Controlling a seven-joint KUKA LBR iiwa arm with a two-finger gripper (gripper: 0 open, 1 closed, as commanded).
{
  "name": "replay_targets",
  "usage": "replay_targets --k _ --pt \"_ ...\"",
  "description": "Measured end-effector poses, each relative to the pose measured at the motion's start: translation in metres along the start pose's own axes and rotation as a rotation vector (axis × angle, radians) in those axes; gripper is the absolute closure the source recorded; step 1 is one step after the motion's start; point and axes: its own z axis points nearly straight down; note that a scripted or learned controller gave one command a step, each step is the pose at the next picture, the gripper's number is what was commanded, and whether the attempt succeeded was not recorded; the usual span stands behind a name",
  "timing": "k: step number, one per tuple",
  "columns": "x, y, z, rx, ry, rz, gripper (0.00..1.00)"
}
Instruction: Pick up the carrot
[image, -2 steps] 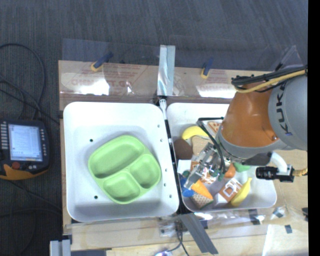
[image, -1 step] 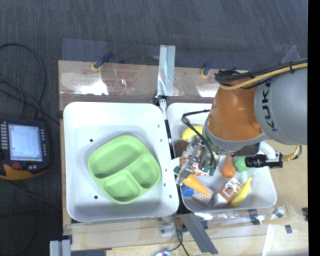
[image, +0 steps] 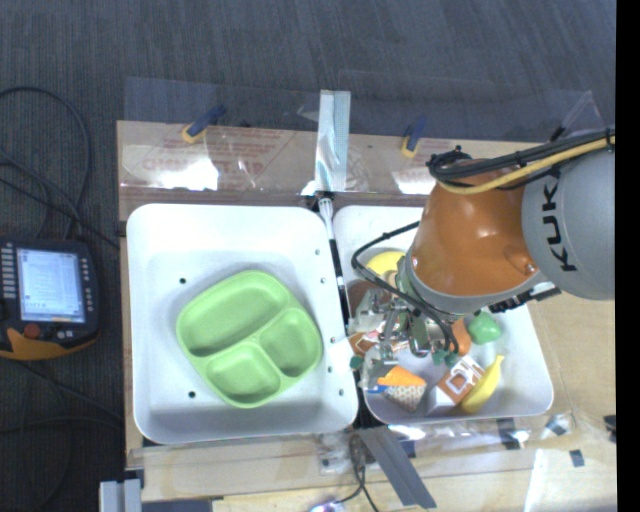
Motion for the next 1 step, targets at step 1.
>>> replay_targets --k 1 --pt "-0.0285 -0.0021 -0.0014 0.001 0.000 -0.009 1.00"
